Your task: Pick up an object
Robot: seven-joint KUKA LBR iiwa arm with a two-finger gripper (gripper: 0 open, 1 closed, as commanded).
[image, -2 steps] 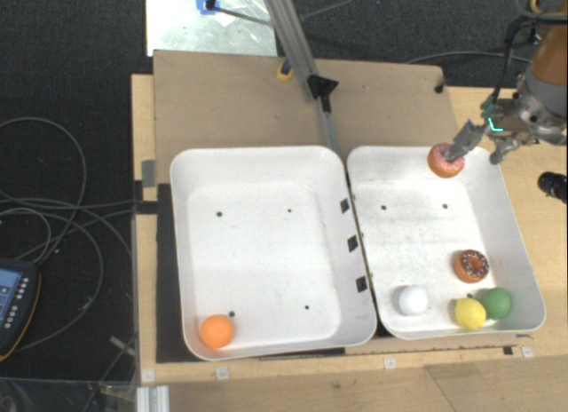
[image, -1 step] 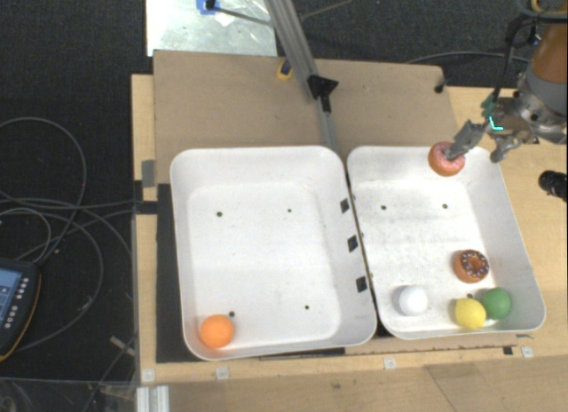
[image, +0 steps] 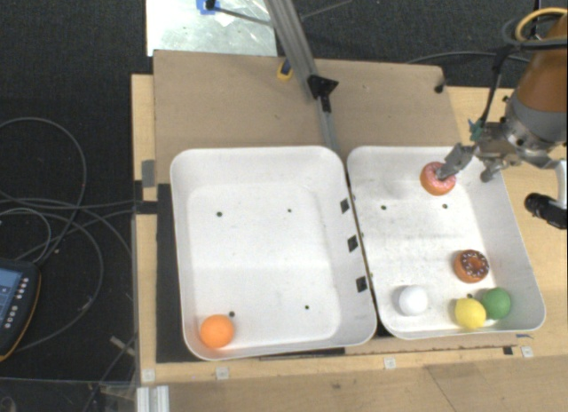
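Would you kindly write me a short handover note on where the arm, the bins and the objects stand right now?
Gripper: at the far right of the right bin, one finger touching the pink frosted doughnut. Nothing is visibly held; whether it is open or shut cannot be told.
Right bin also holds: chocolate doughnut, white ball, yellow ball, green ball, all along its near side.
Left bin: orange ball in the near left corner.
Done: the arm has reached the pink doughnut.
Left: grasp and lift an object; none is picked up yet.
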